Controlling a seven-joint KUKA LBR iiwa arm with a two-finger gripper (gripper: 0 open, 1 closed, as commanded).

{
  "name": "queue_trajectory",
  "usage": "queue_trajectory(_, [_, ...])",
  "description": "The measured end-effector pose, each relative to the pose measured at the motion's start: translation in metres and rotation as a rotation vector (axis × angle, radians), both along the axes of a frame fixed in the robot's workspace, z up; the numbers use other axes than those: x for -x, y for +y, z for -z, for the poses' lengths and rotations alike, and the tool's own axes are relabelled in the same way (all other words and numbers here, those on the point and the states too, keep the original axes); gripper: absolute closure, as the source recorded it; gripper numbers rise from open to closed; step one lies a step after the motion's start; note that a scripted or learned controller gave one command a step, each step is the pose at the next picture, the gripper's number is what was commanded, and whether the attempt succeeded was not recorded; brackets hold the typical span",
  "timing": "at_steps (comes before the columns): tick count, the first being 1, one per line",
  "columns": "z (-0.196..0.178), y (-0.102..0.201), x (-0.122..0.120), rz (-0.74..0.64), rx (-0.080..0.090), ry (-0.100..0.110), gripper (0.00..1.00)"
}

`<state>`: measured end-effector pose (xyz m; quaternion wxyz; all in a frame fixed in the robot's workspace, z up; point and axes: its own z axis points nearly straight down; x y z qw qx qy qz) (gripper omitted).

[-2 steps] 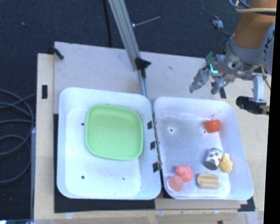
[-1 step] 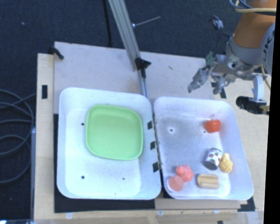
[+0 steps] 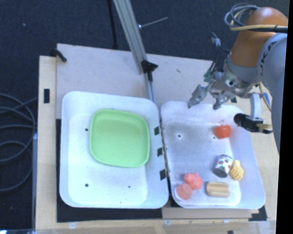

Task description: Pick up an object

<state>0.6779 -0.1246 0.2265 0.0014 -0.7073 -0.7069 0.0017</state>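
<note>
bench [image 3: 42, 191] carries two white bins touching along their inner edges, left bin [image 3: 70, 104] and right bin [image 3: 194, 141]

arm [image 3: 269, 57] comes in over the bench's far right corner, orange band uppermost, wrist angled down toward the right bin's far edge

green plate [image 3: 120, 138] lies flat in the left bin, roughly centred, a bit toward its far edge

slanted metal strut [image 3: 132, 34] runs from the top of the view down to the far edge between the two bins

gripper [image 3: 206, 102] sits over the far edge of the right bin, near its far left corner. Jaws stand apart with nothing between them, and I can't tell if the tips touch the bin floor

pickable stuff is all in the right bin, gripper well apart from most of it:
- tan roll [image 3: 217, 189] near the near edge, lying lengthwise along it
- grey-white lump [image 3: 223, 164] toward the right edge, just up from the roll
- red block [image 3: 223, 131] near the right edge, far half of the bin; closest item to the gripper but clearly apart from it
- pink lump [image 3: 193, 180] near the near edge, just left of the roll
- pink disc [image 3: 183, 191] touching or almost touching the pink lump, toward the near left corner
- yellow ridged piece [image 3: 237, 170] right against the grey-white lump, on its right-edge side

nothing is held
</note>
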Motion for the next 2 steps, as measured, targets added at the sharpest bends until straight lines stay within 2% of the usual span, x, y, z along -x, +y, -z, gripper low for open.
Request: queue_trajectory(2, [0.086, -0.002, 0.007, 0.000, 0.001, -0.001, 0.00])
